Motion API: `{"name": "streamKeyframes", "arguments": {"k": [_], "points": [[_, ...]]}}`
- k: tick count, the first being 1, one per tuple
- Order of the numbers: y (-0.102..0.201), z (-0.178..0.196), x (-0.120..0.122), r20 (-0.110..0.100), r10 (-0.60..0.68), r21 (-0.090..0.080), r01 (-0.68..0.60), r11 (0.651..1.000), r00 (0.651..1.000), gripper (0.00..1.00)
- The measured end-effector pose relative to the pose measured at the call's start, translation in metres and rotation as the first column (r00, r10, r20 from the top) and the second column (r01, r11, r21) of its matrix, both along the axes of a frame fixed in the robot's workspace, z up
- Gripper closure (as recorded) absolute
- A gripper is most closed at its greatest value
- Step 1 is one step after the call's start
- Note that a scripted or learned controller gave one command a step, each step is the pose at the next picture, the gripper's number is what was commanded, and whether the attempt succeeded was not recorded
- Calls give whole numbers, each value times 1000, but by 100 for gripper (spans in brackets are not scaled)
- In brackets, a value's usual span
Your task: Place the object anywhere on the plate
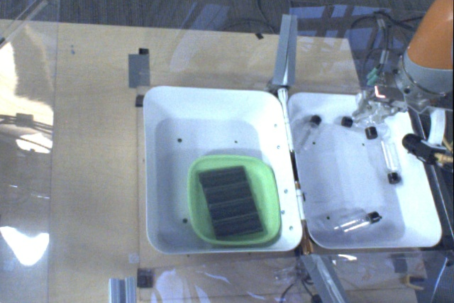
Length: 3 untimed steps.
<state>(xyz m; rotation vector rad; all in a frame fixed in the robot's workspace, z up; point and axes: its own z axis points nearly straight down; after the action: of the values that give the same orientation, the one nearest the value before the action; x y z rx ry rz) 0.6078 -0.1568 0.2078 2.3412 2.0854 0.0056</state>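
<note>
dark ribbed object (229, 201) lying flat on green plate (266, 184), inside left bin (159, 152). gripper (374, 108) poised over right bin (418, 223) far edge, well apart from plate; jaw state indiscernible.

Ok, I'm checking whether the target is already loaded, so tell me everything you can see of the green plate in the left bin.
The light green plate is a rounded-square dish of what looks like plastic, with a raised rim. It lies flat on the floor of the left white bin, toward the near right corner, close to the bin's near wall. A dark grey ribbed rectangular block lies on it, slightly angled, covering most of its centre.
</note>
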Motion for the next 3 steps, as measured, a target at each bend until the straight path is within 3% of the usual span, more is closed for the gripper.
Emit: {"name": "streamKeyframes", "arguments": {"k": [1,2,3], "points": [[80,-23,-78,-3,118,2,-118,993,993,100],[140,-23,-117,-3,300,2,-300,954,954,100],[140,-23,-117,-3,300,2,-300,954,954,0]]}}
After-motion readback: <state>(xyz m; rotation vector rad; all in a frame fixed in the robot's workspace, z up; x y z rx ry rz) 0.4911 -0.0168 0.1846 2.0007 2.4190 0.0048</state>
